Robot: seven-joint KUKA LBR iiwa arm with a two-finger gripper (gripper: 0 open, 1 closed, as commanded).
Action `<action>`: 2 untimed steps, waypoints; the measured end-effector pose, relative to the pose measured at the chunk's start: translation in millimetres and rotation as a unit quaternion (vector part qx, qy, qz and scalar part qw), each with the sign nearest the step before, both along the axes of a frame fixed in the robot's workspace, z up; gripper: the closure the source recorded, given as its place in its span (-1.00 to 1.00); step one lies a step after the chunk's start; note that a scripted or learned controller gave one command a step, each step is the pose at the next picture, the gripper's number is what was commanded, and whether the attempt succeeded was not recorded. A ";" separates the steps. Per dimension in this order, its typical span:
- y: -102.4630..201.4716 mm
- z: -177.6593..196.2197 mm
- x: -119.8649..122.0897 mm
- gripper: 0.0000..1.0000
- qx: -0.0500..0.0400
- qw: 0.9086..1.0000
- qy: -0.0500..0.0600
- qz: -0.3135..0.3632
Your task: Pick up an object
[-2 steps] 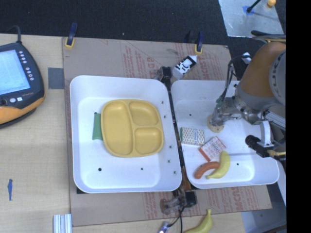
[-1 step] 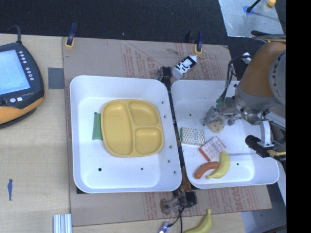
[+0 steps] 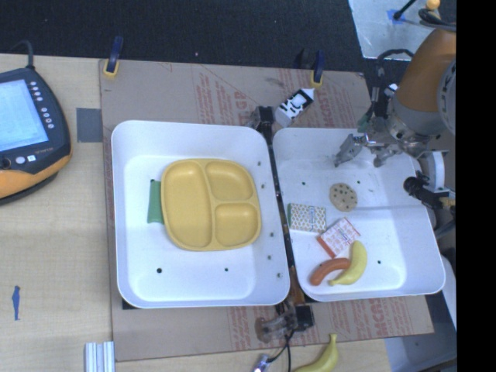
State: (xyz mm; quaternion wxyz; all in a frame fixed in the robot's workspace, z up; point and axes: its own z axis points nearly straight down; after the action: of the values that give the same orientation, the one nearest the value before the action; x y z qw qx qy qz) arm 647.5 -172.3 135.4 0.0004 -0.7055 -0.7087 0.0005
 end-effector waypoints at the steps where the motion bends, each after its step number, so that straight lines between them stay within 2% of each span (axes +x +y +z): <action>1: 24.5 -44.4 -69.5 -1.00 0.000 1.000 0.003 0.000; 2: 44.4 -43.3 5.6 -1.00 0.001 1.000 0.001 -0.001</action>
State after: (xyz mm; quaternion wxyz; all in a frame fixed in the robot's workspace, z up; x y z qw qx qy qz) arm 653.1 -127.9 92.0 0.0013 -0.7059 -0.7083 0.0004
